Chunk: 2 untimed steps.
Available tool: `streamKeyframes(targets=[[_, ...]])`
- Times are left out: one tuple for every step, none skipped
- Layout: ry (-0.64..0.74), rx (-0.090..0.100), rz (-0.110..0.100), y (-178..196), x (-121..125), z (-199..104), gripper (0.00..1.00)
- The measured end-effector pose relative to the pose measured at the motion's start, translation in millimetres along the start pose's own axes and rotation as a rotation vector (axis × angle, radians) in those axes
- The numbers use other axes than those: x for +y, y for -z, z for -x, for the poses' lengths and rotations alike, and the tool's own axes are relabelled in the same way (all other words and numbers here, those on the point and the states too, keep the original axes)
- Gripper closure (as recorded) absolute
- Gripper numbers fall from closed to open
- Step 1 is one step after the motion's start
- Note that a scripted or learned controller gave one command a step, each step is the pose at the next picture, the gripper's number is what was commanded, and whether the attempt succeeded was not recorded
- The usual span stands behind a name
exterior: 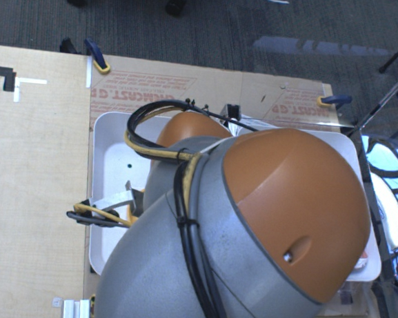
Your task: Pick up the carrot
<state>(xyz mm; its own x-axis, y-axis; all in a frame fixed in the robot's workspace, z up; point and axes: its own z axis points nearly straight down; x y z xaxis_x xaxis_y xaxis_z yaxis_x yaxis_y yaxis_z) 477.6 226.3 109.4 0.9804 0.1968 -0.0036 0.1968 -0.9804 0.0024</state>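
My grey and orange arm [248, 228] reaches over the bins and hides most of both. The wrist end points down into the left white bin [106, 154], near that bin's left wall. The gripper itself is hidden under the arm's body. The arm covers the bin floors where a carrot could lie.
A bare strip of the left bin's floor [114, 175] shows beside the arm. The right bin's rim [366, 270] shows at the right. Brown cardboard [191, 88] lies behind the bins, held by blue and yellow clamps [97, 57]. A wooden bench top [31, 175] spreads to the left.
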Motion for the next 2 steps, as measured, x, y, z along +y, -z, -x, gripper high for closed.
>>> streamKeyframes(targets=[[0.0, -0.001, -0.003, 1.6, -0.6, 0.0, 0.0], [0.002, 0.013, -0.008, -6.3, 0.8, -19.7, 0.0]])
